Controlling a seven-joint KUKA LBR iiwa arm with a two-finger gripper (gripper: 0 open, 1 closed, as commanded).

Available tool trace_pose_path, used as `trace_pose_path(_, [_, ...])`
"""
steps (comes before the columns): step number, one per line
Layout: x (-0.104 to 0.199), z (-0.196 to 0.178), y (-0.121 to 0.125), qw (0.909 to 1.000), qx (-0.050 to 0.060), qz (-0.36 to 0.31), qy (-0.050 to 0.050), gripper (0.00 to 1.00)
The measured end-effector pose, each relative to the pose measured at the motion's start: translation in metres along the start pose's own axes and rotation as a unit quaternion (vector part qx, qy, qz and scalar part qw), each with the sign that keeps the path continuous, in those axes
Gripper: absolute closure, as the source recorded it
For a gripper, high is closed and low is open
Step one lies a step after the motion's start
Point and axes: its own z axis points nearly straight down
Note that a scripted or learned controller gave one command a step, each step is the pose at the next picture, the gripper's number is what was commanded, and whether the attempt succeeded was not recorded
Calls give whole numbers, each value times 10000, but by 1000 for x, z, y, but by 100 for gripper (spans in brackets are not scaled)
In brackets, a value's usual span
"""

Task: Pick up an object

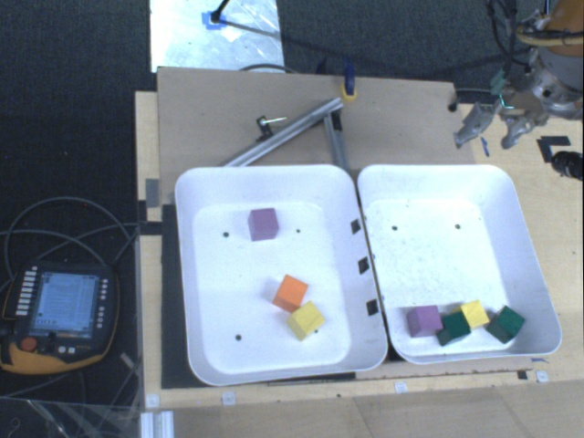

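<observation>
Hovering at the upper right of the frame, the claw (497, 128) is sitting above the counter (401, 117) just beyond the far rim of the right bin (511, 190), with its two fingers spread apart and nothing between them. This placement is keeping the arm out of both bins, so every candidate object is lying unobstructed under the camera.

Blocks are resting loose on the bin floors, none stacked. In the left bin (196, 272), a purple cube (263, 224) is sitting alone toward the upper middle, well apart from its neighbours. An orange cube (291, 292) and a yellow cube (307, 320) are lying lower down, corner to corner and apparently touching. Along the lower edge of the right bin, four blocks are crowding in a row: a second purple cube (423, 319), a dark green block (453, 328), a small yellow block (474, 314) and another dark green block (506, 323), the left three packed tightly and all near the bin wall.

Judging from this layout, the lone purple cube is offering the easiest grasp: open space on all sides is leaving room for both fingers. It is appearing as a small matte cube with flat faces and crisp edges, turned roughly square to the frame.
</observation>
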Motion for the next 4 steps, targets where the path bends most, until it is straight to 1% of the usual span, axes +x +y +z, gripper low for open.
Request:
trace_pose_path(1, [0, 0, 0, 10000, 0, 3, -4, 0])
trace_pose_path(2, [-6, 43, 3, 10000, 17, 17, 0, 0])
trace_pose_path(3, [-4, 85, 8, 10000, 16, 5, 1, 0])
trace_pose_path(4, [0, 147, 4, 10000, 30, 3, 6, 0])
